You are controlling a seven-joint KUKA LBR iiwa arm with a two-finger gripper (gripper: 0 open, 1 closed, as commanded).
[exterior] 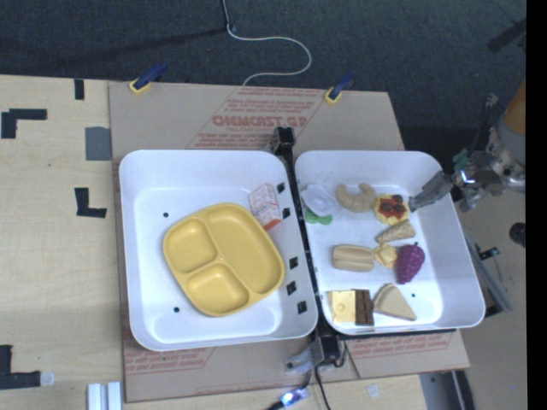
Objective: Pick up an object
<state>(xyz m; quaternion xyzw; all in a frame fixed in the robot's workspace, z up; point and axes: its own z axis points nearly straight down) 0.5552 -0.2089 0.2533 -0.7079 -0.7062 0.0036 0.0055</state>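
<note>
White plastic forms the two shallow bins that sit side by side on the worktop (51,254), resting on a sheet of brown cardboard (256,118). The left bin (145,173) holds a yellow divided tray (222,257) lying at a slant, with a small red-and-white packet (266,203) just beside its upper right corner. The right bin (453,254) holds a scatter of toy foods: a clear cup (318,200) over a green piece (319,219), a tan croissant (357,197), a pizza slice (391,207), a bread roll (353,257), a purple bunch of grapes (409,262), a yellow and brown block (350,307) and a pale wedge (395,303). The gripper (425,195) reaches in from the right over that bin's upper right part, its dark tip near the pizza slice; whether the jaws are parted or closed cannot be told, and nothing is seen between them.
</note>
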